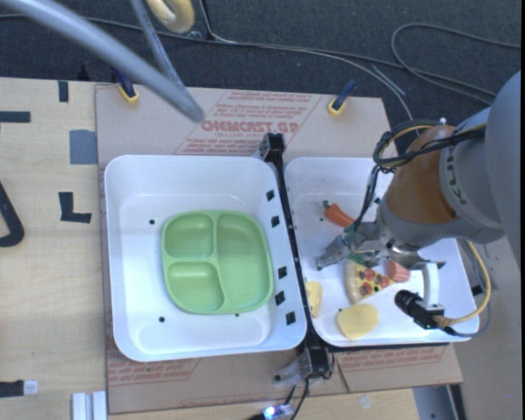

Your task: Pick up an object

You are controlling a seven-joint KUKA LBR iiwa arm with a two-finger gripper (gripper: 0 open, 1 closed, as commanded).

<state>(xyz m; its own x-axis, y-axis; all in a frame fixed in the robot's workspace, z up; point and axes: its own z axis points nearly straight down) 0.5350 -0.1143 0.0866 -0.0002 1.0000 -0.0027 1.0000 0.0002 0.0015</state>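
Figure: two white bins side by side on the surface, my arm (459, 186) reaching in from the right.

The left bin (122, 234) carries a green tray (217, 261) with three compartments, lying flat near its middle and apart from every wall. It is broad and low, a poor thing to pinch, and I judge it is not my target here.

The right bin (319, 169) holds the small pieces I could lift. A pizza slice (370, 280) lies flat near the middle, point toward the near edge. A pale yellow disc (357, 322) rests by the near wall, just beside the slice. A small yellow piece (313, 297) sits against the divider between the bins. An orange piece (336, 213), perhaps a carrot, lies toward the far edge.

My claw (360, 250) is lowered into the right bin, at the far end of the slice and near the orange piece. Grey parts splay out toward the divider, but my wrist hides the tips: I cannot tell how wide the claw stands, nor whether it touches or grips anything. I see nothing lifted.

My judgement: the slice is the likeliest target, and flat as it lies it may slip.
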